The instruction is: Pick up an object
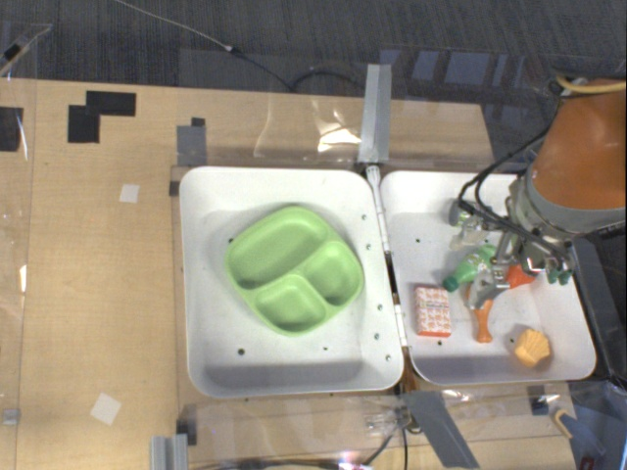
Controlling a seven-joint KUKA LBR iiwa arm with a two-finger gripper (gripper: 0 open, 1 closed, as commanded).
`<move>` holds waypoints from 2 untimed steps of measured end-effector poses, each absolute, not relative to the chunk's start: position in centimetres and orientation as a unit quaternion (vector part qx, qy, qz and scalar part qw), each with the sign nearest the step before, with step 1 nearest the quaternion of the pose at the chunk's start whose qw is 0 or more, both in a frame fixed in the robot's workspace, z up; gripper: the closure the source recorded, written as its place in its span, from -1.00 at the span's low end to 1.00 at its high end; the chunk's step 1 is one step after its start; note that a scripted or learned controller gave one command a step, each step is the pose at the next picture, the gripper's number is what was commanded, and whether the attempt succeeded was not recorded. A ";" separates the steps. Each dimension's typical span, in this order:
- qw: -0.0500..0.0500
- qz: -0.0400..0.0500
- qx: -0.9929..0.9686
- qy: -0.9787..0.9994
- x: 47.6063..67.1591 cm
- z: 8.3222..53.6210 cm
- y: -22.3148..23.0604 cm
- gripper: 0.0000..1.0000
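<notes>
My gripper (502, 262) hangs low over the middle of the right bin (431, 204), below the arm's orange band (586, 150). Right under and beside it lie a green object (466, 270) and a small red-orange piece (518, 276), too close together for me to tell whether either is touched. An orange carrot-like stick (483, 322) lies just in front of the gripper. A pink and white box (432, 311) sits at the bin's front left. A yellow-orange lump (530, 347) rests at the front right.
The left bin (206, 262) holds a green divided plate (293, 268), tilted in its middle. A grey divider post (376, 116) stands behind the seam between the bins. Black cables (478, 196) loop off the wrist over the right bin's back.
</notes>
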State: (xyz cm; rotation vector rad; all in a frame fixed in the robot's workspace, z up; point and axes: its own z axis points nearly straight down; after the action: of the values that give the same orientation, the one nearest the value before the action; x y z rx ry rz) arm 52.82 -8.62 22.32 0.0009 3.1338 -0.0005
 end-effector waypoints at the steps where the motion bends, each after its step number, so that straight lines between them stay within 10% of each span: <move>1: 0.002 -0.001 -0.032 0.999 48.9 15.7 -16.6 -1.00; 2: 0.007 0.000 0.093 0.996 52.9 9.0 -13.0 -1.00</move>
State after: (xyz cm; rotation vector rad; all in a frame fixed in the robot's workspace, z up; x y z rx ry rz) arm 52.85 -13.03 9.05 0.2905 3.1147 -0.0007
